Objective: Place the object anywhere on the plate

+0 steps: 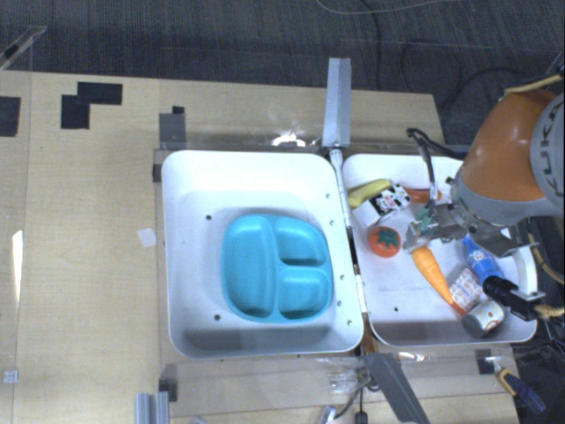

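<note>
A blue divided plate point(275, 268) lies in the left bin point(190, 237). The right bin point(397, 300) holds a yellow banana point(368, 190), a red tomato-like piece point(385, 241), an orange carrot point(432, 270), a small black-and-white item point(388, 200), a blue bottle point(481, 261), a patterned packet point(464, 287) and a grey can point(485, 320). My gripper point(426, 223) hangs low over the right bin, just above the carrot's top end and right of the tomato.
A metal divider post point(337, 104) stands between the bins at the back. The arm's orange band point(503, 153) looms over the right bin's far right side. Cables trail on the dark floor behind the bench.
</note>
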